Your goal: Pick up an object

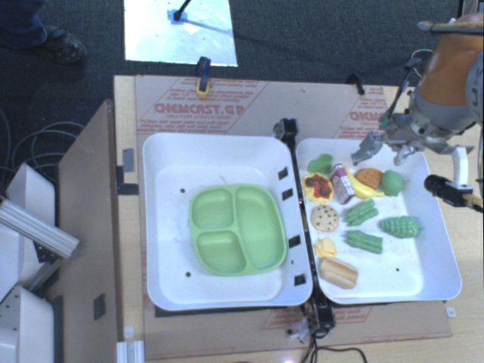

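The right white bin (439, 267) holds several toy foods. Among them are a green leafy piece (320, 162), a red and yellow slice (318, 186), a maroon packet (342, 184), an orange bun (370, 177), a green ball (392, 181), a cookie (325, 218), two green pods (361, 212) (364, 240), a knobbly green piece (399, 226) and a bread roll (339, 272). My gripper (383, 151) hangs over the bin's far edge, just above the bun, open with nothing between its fingers.
The left white bin (162, 203) holds a green divided plate (236, 229). Black clips (287, 195) run along the wall shared by the two bins. A small yellow piece (325, 246) lies by the bread roll.
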